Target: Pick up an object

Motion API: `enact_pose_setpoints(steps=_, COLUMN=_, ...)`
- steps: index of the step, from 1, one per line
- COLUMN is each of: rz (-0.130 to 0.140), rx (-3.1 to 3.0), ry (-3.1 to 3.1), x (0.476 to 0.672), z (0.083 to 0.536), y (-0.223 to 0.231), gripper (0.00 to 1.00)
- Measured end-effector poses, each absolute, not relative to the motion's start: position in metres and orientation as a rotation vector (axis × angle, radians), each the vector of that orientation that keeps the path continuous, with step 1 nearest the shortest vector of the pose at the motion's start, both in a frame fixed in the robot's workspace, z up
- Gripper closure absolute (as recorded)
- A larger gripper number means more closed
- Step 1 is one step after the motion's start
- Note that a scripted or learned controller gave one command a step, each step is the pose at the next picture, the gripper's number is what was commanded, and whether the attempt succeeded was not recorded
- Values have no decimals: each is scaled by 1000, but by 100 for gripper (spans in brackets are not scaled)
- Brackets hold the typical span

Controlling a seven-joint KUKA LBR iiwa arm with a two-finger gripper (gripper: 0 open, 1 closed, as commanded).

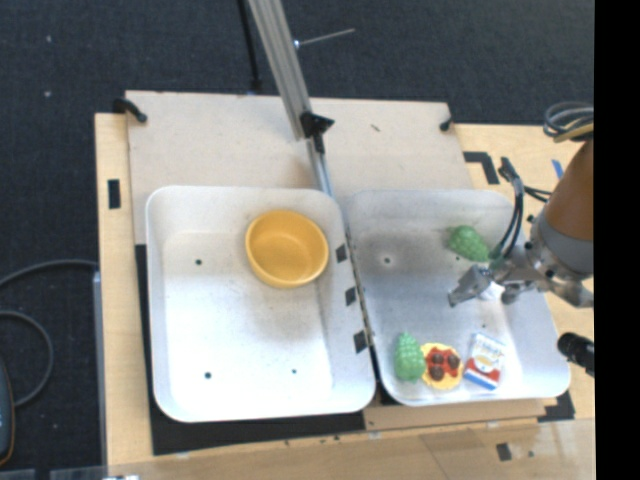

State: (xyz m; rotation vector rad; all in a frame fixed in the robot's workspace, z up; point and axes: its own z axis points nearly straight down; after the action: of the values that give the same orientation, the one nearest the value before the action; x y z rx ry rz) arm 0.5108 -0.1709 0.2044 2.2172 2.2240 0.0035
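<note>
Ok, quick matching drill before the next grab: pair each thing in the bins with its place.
Things:
1. yellow bowl
2. green round object
3. green bumpy toy
4. red and white packet

Places:
A. right bin, near edge, closest to the divider
B. left bin, far half
C. right bin, near right corner
D. right bin, far half, just beyond the gripper

Pairs: 1-B, 2-D, 3-A, 4-C
</note>
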Motion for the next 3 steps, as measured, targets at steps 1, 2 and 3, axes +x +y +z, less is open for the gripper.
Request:
enact_pose_setpoints(steps=1, rz=4, rx=2218, ry=2222, x=511, z=204, y=-171, gripper=0)
enact_pose_setpoints(steps=2, rz=-1, rx=2222, ry=2220, x=515, z=145, y=-172, gripper=0)
enact_pose_setpoints(steps=3, rz=-2, rx=2221, ry=2218, x=515, z=100, y=-174, gripper=0)
